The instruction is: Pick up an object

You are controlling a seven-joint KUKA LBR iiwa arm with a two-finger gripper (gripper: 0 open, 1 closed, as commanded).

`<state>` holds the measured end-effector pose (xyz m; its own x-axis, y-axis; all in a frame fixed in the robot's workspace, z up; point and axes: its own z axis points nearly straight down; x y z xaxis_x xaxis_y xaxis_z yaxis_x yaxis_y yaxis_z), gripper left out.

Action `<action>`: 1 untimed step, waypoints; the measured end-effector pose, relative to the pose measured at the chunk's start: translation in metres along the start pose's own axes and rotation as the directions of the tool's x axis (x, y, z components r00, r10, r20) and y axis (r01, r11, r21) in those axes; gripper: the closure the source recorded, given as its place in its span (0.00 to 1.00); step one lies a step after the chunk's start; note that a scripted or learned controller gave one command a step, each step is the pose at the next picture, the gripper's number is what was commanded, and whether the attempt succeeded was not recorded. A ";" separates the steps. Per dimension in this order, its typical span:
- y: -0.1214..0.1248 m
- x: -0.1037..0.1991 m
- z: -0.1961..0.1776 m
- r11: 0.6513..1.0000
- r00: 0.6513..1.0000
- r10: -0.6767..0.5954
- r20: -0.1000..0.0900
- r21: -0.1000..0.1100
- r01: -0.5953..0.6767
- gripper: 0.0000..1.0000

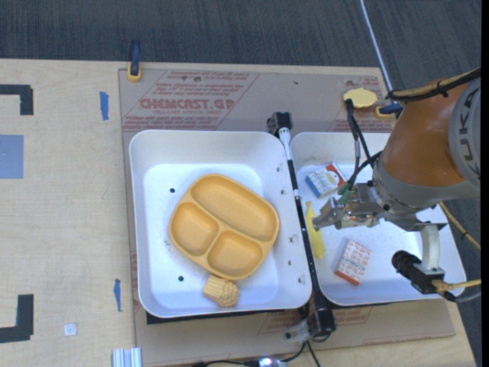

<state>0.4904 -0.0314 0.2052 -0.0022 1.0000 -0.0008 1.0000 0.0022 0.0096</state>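
- Near edge of the worktop (61, 228): the corn-cob toy (221, 290) sits at the near edge of the left bin (145, 205), touching the near rim of the yellow divided plate (223, 225). We'd leave both alone; they're far from the arm.
- Right bin (454, 270), near half: the red-and-white carton (353, 261) lies flat on the bin floor, apart from everything else. We take this as the likeliest target.
- Key relation: the carton sits just nearward of the pincer (328, 216) and a touch toward the right edge. Its long axis runs roughly near-to-far, tilted slightly. Our read is a short shift toward the near edge, then a descent with the jaws closing across the short side.
- Pincer hovers over the left part of the right bin, close to the wall shared by the two bins. We cannot tell whether it's spread or pressed together, and we see nothing held in it.
- Yellow banana-like piece (314, 232) lies along that shared wall, just beside the pincer, long axis near-to-far. It's a fallback pick, but the wall crowds it.
- Farther back: the blue-and-white packet (322, 180) rests in the far half of the right bin, beyond the pincer.
- Risk as we judge it: the flat carton gives little height to grip.
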 end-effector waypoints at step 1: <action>-0.010 0.025 0.006 1.000 1.000 0.001 -0.002 0.010 -0.001 1.00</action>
<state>0.4800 -0.0067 0.1986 -0.0013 1.0000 0.0011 1.0000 0.0013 -0.0008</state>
